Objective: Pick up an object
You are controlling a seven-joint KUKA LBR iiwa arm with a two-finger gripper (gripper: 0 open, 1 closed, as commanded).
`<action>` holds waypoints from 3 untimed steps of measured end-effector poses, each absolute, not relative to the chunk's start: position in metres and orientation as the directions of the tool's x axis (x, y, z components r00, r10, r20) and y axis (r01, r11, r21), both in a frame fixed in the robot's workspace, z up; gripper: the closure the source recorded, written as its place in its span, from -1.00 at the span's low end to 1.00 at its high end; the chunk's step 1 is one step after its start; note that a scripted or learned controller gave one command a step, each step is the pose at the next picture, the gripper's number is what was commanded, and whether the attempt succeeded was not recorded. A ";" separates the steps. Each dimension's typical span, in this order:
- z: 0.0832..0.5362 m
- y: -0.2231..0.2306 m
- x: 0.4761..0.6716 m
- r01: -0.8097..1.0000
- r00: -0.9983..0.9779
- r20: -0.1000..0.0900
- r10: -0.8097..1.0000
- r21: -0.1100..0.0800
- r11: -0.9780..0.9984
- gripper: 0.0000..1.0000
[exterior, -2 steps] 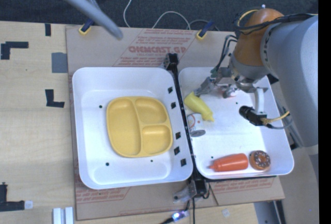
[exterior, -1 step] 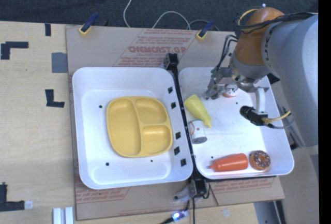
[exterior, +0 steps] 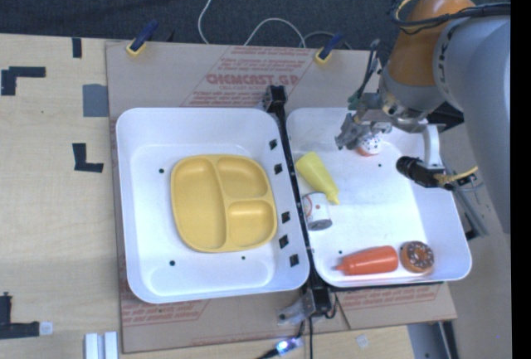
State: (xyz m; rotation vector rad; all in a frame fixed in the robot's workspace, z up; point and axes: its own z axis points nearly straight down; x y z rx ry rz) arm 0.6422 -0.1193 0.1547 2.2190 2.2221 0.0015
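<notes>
Over the right bin [exterior: 431, 208], gripper [exterior: 358, 138] above a small red-and-white object [exterior: 368, 147], finger state unclear, carrot [exterior: 370, 260] near front wall

Red print on the cardboard sheet [exterior: 249, 75] under the bins reads roughly "CHEMCAST GP", reversed.

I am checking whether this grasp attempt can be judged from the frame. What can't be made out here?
- Gripper: whether it grips anything; too small, wrist overhead hides it.
- Small red-and-white object beneath it: identity unclear, partly covered.
- Small can-like item beside the yellow wedge: too small to identify.
</notes>
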 end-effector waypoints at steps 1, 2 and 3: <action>0.198 -0.120 0.638 1.000 -0.001 -0.001 1.000 0.002 0.001 1.00; 0.252 -0.120 0.639 1.000 -0.002 -0.001 1.000 0.005 0.002 1.00; 0.242 -0.079 0.616 1.000 -0.004 0.001 1.000 -0.003 0.004 1.00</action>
